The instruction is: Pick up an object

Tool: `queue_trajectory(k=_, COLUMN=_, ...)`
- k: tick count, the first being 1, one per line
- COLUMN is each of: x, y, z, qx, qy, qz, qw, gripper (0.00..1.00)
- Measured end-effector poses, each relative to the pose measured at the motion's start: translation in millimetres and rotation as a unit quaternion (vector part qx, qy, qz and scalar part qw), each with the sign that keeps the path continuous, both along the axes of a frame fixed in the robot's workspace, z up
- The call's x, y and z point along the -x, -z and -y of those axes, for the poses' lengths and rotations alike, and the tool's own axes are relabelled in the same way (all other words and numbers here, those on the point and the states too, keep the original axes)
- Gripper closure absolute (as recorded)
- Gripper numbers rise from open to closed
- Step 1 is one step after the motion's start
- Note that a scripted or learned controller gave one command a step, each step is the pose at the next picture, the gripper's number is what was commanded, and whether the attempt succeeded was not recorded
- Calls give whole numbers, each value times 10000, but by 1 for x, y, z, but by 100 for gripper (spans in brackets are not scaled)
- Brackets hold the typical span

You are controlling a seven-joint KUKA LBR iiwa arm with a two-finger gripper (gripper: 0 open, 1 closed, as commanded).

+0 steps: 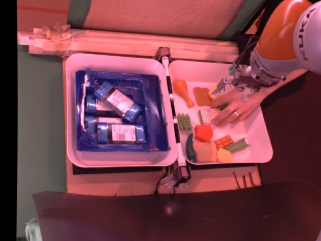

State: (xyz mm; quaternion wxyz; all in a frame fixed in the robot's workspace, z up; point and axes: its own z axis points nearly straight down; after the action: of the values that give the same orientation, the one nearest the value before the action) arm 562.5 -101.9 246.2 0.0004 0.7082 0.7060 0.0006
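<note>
— Pink-lit bench (100, 182) first, both white bins on it. Where do we stand?

— Our gripper (234, 83) hangs over the far corner of the right bin (257, 134). We cannot tell whether it is released or clenched; we see nothing in its grip. A person's hand (239, 108), ring on one finger, lies flat in the bin just below it.

— So what do we take?

— Nearest is a small yellow piece (214, 90), just beside the gripper, then a brown slab (202, 96) touching it. We judge both to be light toy food, stiff and smooth; the slab is flat, so we would pinch it across its narrow edges.

— And further out?

— An orange drumstick (183, 92), rounded and likely to slip unless we take it at the thin neck. A ridged green block (184, 121) and a red chunk (203, 132) offer better faces. A tan bread slice (205, 151) lies flat near the front wall.

— The other side?

— The left bin (70, 109) holds a blue tray (155, 119) with labelled bottles (118, 102); glossy, round, probably heavier. We leave those.
</note>
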Motion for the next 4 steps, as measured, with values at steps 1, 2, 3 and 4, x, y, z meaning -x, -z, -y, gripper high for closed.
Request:
queue_trajectory(k=1, x=0, y=0, z=0, qx=0, qy=0, qz=0, qw=10000, gripper=0)
queue_trajectory(k=2, x=-4, y=42, z=-2, qx=5, qy=4, qz=-20, qw=10000, gripper=0)
queue_trajectory(k=3, x=2, y=84, z=-4, qx=4, qy=4, qz=-24, qw=10000, gripper=0)
queue_trajectory(k=4, x=0, y=142, z=-4, qx=11, qy=5, qz=25, qw=10000, gripper=0)
